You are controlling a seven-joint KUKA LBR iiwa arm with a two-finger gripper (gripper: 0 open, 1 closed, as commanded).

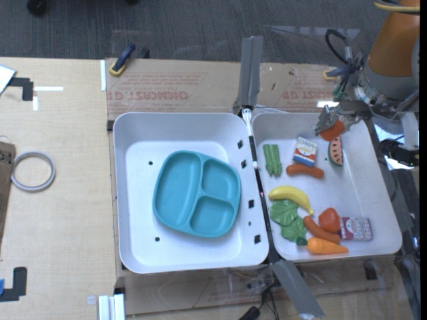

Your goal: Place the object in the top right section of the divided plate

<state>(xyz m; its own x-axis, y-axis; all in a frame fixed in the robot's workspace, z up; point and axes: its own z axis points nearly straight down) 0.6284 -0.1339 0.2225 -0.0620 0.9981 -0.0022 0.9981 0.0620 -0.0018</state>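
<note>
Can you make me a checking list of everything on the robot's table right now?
Surface: two white bins side by side on a wooden bench.
Job's things: blue divided plate in the left bin; an orange item sits at the pincer.
Clutter: banana, green beans, sausage, watermelon slice, carrots, small boxes.
Grippers: pincer over the right bin's top edge.
Cables: black ones by the arm.
Surroundings: tape roll, cardboard.

Bench (60,245) bears two white bins (127,199), tape roll (31,171).

Grey arm (390,79), orange band (397,35), black cables (340,49), metallic gripper (329,120)
</note>
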